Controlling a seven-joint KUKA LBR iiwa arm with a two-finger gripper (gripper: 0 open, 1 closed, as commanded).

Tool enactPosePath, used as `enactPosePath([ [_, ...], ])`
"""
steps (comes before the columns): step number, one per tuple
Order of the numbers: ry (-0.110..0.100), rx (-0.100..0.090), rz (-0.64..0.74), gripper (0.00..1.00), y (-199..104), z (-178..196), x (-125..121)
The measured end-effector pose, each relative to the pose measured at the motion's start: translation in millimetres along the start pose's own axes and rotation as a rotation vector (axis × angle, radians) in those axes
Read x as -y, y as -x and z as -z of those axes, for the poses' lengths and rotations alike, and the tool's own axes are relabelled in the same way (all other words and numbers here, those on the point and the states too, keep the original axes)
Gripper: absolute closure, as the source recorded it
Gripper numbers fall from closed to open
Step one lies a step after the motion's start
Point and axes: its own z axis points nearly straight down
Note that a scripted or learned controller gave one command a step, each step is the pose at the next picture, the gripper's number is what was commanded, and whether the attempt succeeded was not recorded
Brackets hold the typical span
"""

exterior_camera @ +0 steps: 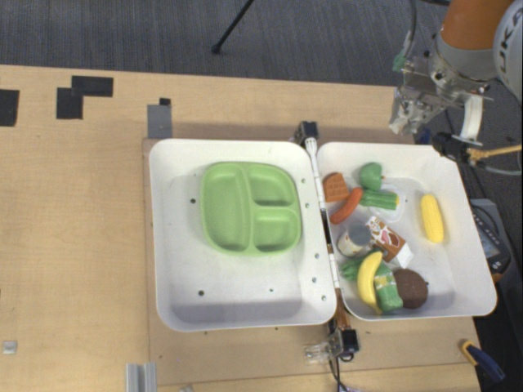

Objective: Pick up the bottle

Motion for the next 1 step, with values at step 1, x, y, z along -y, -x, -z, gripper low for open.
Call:
enactPosePath([
  [1, 0.001, 0.001, -0.124, 1.00, -49.7, 15.4, 10.1],
])
